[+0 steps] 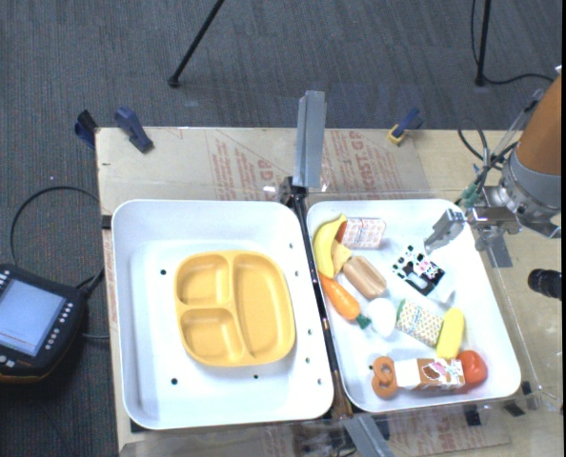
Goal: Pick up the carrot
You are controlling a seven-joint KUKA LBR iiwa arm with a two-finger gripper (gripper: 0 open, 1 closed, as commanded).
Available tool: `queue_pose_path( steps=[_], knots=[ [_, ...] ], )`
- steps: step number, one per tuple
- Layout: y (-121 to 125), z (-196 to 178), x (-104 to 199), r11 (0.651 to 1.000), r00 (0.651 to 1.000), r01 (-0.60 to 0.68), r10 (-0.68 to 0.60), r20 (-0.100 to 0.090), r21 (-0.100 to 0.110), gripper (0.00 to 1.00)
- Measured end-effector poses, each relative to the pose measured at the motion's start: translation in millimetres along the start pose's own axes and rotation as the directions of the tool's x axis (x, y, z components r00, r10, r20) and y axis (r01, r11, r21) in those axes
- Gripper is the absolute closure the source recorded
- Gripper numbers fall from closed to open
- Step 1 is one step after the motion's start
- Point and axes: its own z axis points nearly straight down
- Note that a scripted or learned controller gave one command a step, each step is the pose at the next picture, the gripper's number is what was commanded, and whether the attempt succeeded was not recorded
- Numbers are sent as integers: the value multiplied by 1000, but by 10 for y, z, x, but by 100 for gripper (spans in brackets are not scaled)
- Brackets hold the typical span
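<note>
Two bins on the bench: left bin (131,255) has a yellow tray (233,307), right bin (493,298) holds the toy food. Carrot (341,298) lies along the right bin's left wall, tip up-left, green stub (363,321) down-right. It's touching or nearly touching the banana (329,246) above, the hot dog (363,276) on its right, and the egg (382,317) near the stub. Gripper (447,231) sits over the bin's upper right, well apart from the carrot, above the cow carton (418,271). Fingers look parted, nothing between them. Step in hand: approach. I'd move left, turn the wrist so the fingers straddle the carrot across its narrow axis, aim mid-body, and come straight down. Tight spot: wall on one side, hot dog on the other.
</note>
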Motion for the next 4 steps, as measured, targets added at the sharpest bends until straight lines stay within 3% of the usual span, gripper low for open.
queue_pose_path(
  steps=[1,2,3,4],
  knots=[
    [63,755,687,1000,1000,-13,13,-2,7,0],
    [-303,1328,941,998,998,-64,64,-1,-18,0],
    [-589,1490,972,999,999,51,-51,0,-3,0],
    [-606,1412,941,999,999,42,-42,1,2,100]
  ],
)
